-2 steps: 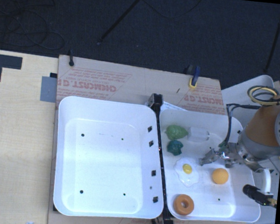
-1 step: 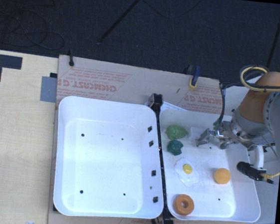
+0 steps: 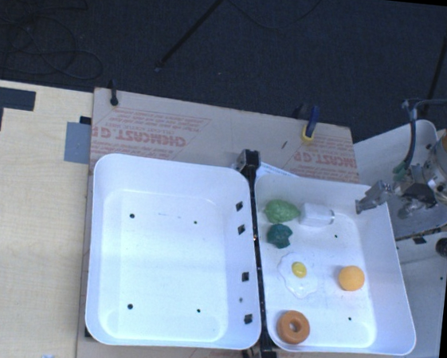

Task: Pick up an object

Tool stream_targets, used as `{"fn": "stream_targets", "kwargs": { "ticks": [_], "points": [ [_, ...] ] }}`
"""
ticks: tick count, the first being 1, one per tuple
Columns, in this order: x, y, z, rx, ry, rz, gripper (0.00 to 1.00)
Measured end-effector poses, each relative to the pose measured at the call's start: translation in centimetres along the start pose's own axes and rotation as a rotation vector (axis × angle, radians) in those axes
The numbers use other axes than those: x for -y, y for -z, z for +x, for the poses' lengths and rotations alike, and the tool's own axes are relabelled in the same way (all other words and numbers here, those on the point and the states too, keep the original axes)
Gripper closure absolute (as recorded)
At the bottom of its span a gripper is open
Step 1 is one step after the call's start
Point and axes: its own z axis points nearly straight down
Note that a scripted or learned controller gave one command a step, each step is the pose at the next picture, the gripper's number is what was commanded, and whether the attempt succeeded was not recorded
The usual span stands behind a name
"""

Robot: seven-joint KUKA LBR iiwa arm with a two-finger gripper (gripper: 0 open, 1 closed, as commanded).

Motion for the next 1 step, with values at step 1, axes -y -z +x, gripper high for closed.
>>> {"fn": "stream_targets", "kwargs": {
  "ticks": [1],
  "points": [
    [-0.87,-10.54,0.46,-0.006,0.006,0.015,0.0]
  ]
}}
